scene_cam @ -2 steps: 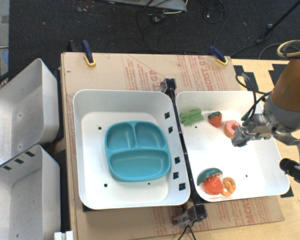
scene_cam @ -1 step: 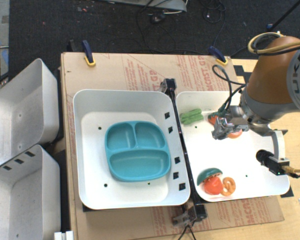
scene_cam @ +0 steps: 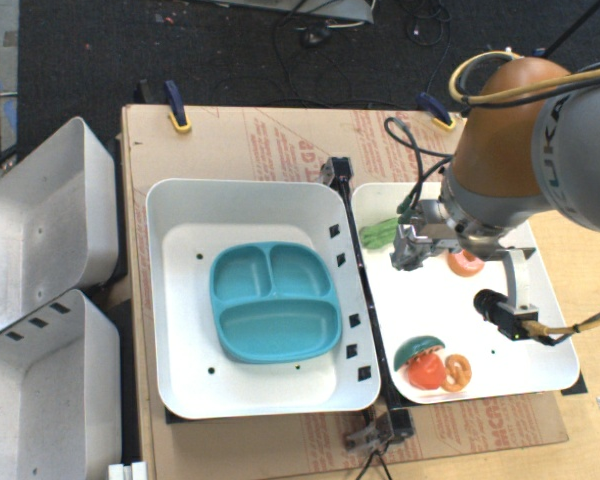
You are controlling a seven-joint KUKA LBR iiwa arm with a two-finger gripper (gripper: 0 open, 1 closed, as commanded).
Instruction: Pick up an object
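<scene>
The worktop [scene_cam: 250,133] is a brown board with two shallow white bins side by side on it. The left bin [scene_cam: 170,268] holds a teal divided plate [scene_cam: 275,301], which lies flat near the middle of the bin with two small compartments at the far side and one long compartment at the near side.

The right bin [scene_cam: 540,368] holds the small things. A green piece [scene_cam: 378,233] lies near the bin's far left corner, close to the wall between the bins. An orange-red round thing [scene_cam: 467,262] lies further right, partly hidden under the arm. Near the front edge sits a cluster: a red rounded thing [scene_cam: 426,370] with a teal cap-shaped piece [scene_cam: 417,347] touching its top, and an orange pretzel-shaped ring [scene_cam: 458,371] just beside it on the right.

The arm [scene_cam: 540,158] reaches in from the right over the far part of the right bin. The gripper [scene_cam: 410,250] hangs just right of the green piece and just left of the orange-red thing. Whether it is open or closed cannot be told, and nothing is seen in its grasp. A black fitting [scene_cam: 502,311] with a cable juts below the wrist, over the middle of the bin.
</scene>
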